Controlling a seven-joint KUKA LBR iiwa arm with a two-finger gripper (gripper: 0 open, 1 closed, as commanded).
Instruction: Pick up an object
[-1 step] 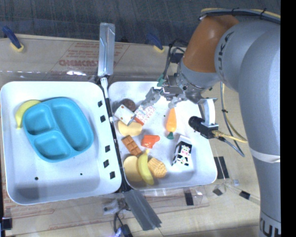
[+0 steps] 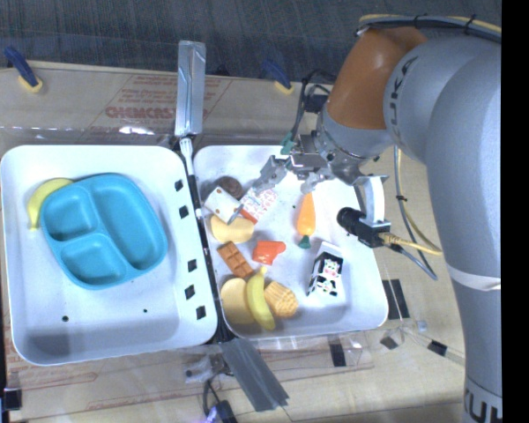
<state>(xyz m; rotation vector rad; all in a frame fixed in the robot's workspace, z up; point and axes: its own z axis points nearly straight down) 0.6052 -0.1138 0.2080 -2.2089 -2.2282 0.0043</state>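
Two white bins side by side on the worktop [image 2: 97, 377]. In the left bin [image 2: 35, 324], a blue divided plate [image 2: 106, 227], with a yellow banana [image 2: 42, 196] tucked against its upper left edge. In the right bin [image 2: 361, 302], a clutter of toy food: an orange carrot [image 2: 306, 215] standing on end near the centre, a cow-pattern carton [image 2: 325, 276] just below it to the right, a red-orange piece [image 2: 267, 252] left of the carrot, a brown waffle-like bar [image 2: 234, 258] beside that. Lower down, a second banana [image 2: 260, 302] lying across a yellow round piece [image 2: 235, 300] and a tan ridged one [image 2: 283, 300]. Toward the upper left of this bin, a dark brown round item [image 2: 227, 186], a white and red packet [image 2: 243, 205] and a pale yellow chunk [image 2: 231, 229] bunched together. Grey arm [image 2: 450, 148] reaching in from the right, orange band at upper centre-right. Claw [image 2: 291, 161] low over the upper part of the right bin, just above the packet and carrot; cannot tell whether open or closed, and nothing seen between its tips.
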